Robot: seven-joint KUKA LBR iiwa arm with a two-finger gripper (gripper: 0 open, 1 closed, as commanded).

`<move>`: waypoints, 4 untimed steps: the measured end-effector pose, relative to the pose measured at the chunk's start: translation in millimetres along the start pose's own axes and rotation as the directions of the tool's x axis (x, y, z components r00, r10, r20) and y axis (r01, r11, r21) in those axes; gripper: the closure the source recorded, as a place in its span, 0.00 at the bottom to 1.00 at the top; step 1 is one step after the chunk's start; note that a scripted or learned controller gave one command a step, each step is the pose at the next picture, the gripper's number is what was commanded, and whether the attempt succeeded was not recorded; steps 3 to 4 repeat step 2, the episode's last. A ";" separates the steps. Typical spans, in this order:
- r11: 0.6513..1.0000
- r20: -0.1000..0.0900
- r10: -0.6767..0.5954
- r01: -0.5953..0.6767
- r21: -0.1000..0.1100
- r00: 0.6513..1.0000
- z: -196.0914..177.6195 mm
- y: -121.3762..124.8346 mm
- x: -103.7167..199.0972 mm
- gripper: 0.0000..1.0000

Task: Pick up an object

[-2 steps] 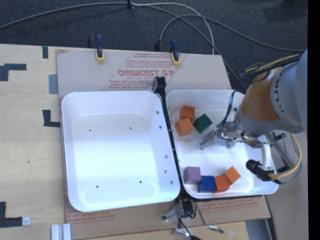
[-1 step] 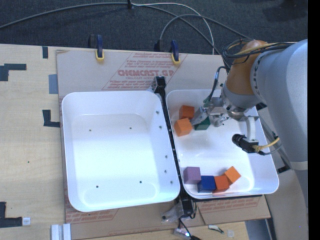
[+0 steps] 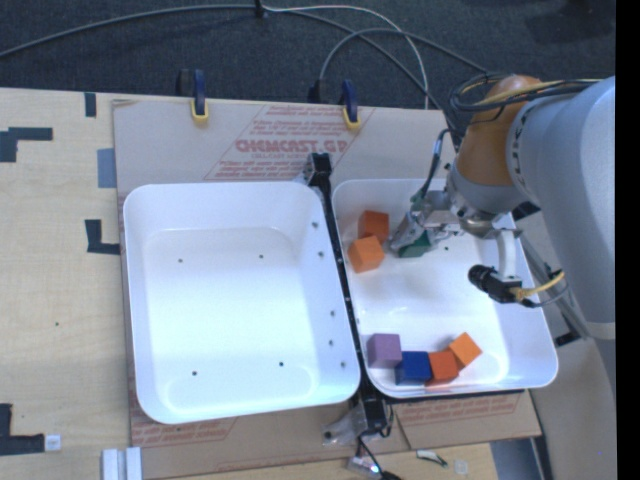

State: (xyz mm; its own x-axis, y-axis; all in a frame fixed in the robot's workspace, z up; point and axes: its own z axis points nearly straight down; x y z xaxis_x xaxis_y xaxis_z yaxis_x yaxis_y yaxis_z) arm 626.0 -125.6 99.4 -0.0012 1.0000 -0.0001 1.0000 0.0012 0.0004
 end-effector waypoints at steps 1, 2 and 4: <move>1.000 -0.002 -0.008 0.008 -0.008 1.000 -94.1 42.8 102.4 1.00; 1.000 -0.002 -0.007 0.007 0.001 1.000 -89.0 38.5 198.8 1.00; 1.000 -0.002 -0.007 0.007 0.001 1.000 -89.0 38.5 198.8 1.00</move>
